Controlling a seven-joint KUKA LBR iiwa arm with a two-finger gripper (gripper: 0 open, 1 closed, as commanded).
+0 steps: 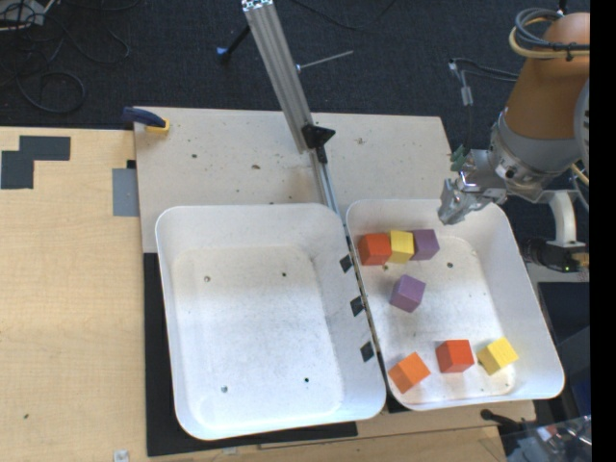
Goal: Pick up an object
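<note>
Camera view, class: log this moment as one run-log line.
arm: over right bin's far edge | gripper: holds nothing visible | right bin: seven blocks | nearest block: purple | pick: not yet done

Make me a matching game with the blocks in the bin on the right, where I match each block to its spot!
Things:
1. red wooden cube
2. orange wooden cube
3. lone purple wooden cube
4. yellow wooden cube

Places:
A. near the middle of the right white bin, by itself
B. left end of the row of three at the far side
C. near right corner
D. near left corner

Pairs: 1-B, 2-D, 3-A, 4-C
</note>
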